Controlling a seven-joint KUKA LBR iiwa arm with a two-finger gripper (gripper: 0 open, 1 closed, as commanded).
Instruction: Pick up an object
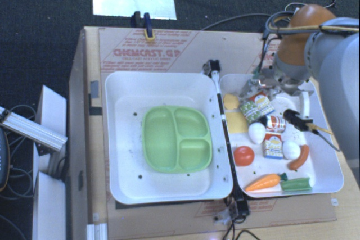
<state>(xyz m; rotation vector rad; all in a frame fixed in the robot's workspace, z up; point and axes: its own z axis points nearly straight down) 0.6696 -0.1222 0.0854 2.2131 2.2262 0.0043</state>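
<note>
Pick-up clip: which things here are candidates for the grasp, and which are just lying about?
Candidates, right bin: can nearest the gripper, two eggs, carton, tomato, carrot, sausage.

Lying about: green divided plate in the left bin.

The grey arm (pixel 337 59) runs off the right edge, so its upper part is cut away. The tool (pixel 256 87) sits low over the can (pixel 256 108) in the right bin (pixel 332 177), and its fingertips are too small and dark to make out. The can's far end is covered by it. Print on the small carton (pixel 273 145) below the can is too blurred to read.
</note>
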